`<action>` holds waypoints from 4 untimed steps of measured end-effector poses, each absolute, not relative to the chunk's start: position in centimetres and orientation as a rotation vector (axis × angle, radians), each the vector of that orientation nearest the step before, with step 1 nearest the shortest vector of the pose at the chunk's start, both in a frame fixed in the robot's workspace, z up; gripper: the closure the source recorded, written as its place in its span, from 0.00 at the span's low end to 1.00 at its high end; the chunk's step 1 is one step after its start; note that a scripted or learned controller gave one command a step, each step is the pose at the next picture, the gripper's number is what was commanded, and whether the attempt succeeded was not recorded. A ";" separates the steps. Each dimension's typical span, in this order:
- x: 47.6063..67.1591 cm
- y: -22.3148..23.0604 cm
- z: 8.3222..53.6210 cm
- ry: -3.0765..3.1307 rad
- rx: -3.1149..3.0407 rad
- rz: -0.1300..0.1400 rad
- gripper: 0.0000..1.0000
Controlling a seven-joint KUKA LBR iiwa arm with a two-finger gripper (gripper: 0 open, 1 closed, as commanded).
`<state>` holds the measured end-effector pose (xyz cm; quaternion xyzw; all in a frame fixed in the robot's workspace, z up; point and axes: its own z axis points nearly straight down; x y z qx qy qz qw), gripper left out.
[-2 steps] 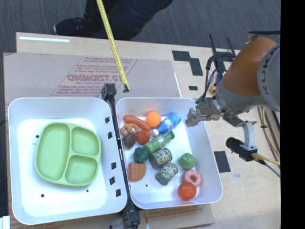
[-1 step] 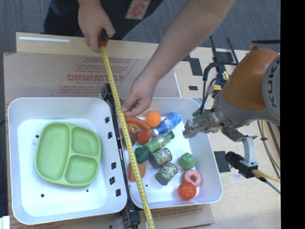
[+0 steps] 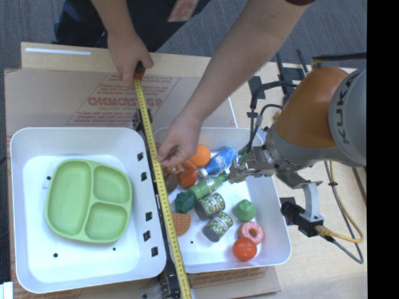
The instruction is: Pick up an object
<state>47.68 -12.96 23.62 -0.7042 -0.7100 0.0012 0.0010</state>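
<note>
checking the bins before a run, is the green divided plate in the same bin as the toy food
No, the green divided plate lies alone in the left bin, while the toy food sits in the right bin.

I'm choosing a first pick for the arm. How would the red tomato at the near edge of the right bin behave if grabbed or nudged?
The red tomato looks round and glossy, so it would probably roll if nudged and might slip from a pinch. It touches the pink donut and lies near the bin wall, which may stop it. It looks like toy food, so likely light.
</note>
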 end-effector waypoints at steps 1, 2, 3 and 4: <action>47.7 -10.4 25.1 -2.230 -2.214 0.000 1.00; 47.7 -5.6 25.3 -2.231 -2.210 0.004 1.00; 47.7 -1.2 25.5 -2.231 -2.210 0.004 1.00; 47.6 -0.4 23.0 -2.227 -2.212 0.007 1.00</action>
